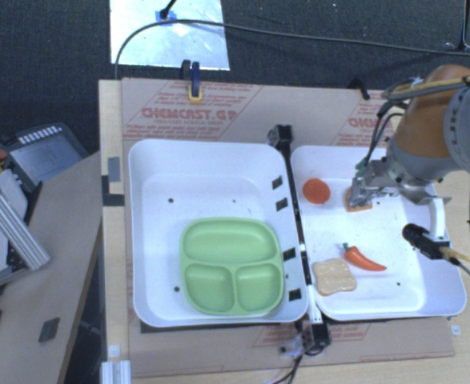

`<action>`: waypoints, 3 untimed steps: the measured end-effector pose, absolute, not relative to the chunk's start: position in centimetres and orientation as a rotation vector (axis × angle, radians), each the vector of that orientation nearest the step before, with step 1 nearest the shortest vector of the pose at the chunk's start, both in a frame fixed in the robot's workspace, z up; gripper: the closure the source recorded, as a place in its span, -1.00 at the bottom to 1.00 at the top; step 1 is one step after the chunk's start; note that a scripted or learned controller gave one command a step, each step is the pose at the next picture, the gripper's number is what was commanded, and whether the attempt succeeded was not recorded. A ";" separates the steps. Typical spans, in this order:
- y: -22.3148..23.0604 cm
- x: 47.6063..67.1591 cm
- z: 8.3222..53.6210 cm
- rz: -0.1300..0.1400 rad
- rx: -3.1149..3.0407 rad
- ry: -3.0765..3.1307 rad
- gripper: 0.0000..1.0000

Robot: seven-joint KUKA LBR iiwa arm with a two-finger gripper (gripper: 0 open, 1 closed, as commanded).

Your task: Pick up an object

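Two white bins (218,166) sat on the tan counter (70,214). The jaws (361,194) covered a small orange-brown piece (358,206); their state was unreadable.

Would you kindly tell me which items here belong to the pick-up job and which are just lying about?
Job: pincer; small orange-tan piece beneath it; orange round; red pepper; bread slice; right bin.
Lying about: green divided plate; left bin; yellow clamp.

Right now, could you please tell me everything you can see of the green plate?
The green plate is pale green, smooth, plastic-looking, with rounded corners and three compartments: one wide at the far side, two smaller at the near side. It lies flat, right way up, at the near right of the left bin. Nothing lies in it.
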State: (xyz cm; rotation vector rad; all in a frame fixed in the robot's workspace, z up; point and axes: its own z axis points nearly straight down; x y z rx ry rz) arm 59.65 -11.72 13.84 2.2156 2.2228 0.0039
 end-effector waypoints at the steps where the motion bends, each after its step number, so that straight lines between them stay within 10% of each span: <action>1: -11.0 59.6 20.0 0.007 2.211 2.223 1.00; 3: -10.7 60.0 28.9 0.005 2.212 2.226 1.00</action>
